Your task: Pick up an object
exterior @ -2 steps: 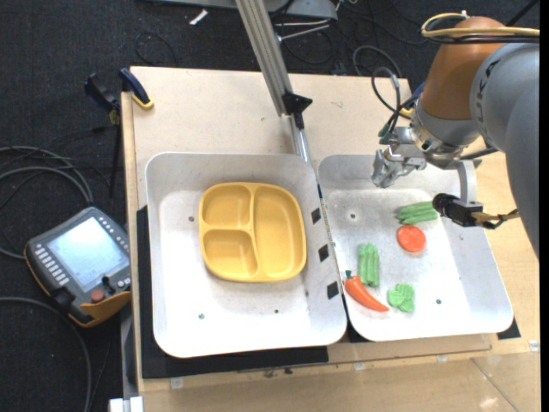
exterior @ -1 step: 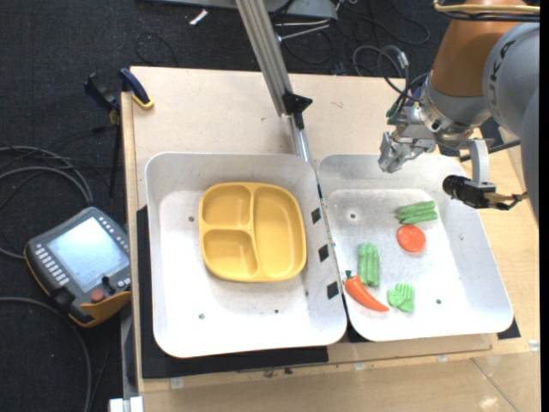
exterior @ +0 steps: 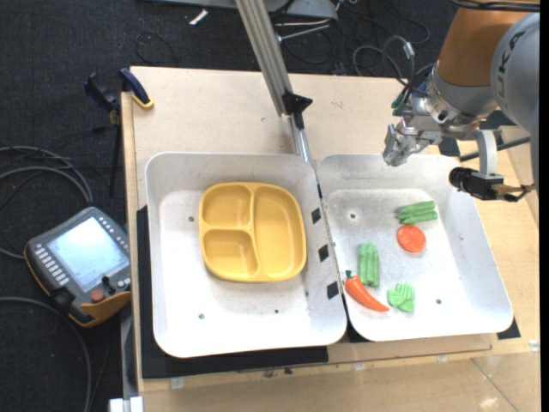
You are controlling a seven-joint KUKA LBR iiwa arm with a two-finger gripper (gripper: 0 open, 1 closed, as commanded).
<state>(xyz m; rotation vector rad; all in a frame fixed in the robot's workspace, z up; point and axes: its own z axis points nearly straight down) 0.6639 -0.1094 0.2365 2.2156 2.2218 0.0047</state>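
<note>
One gripper [exterior: 398, 150] is hanging above the far rim of the right bin [exterior: 480, 256], its fingers pointing down; at this slant it is too small and blurred to tell how far apart they are standing, and nothing seems to be sitting between them. The grey arm [exterior: 489, 50] with its orange band is reaching in from the right behind it. Below, well apart from the gripper, five toy foods are lying on the bin floor: a green bean pod [exterior: 417, 212] nearest, a red tomato slice [exterior: 412, 239] just beside it, a green pickle [exterior: 369, 264] toward the middle, an orange carrot [exterior: 364, 293] near the front left corner, and a small green piece [exterior: 401, 297] beside the carrot. The left bin [exterior: 171, 316] is holding a yellow tray [exterior: 253, 232] with three compartments. A pendant [exterior: 81, 264] is lying off the bench at left.
</note>
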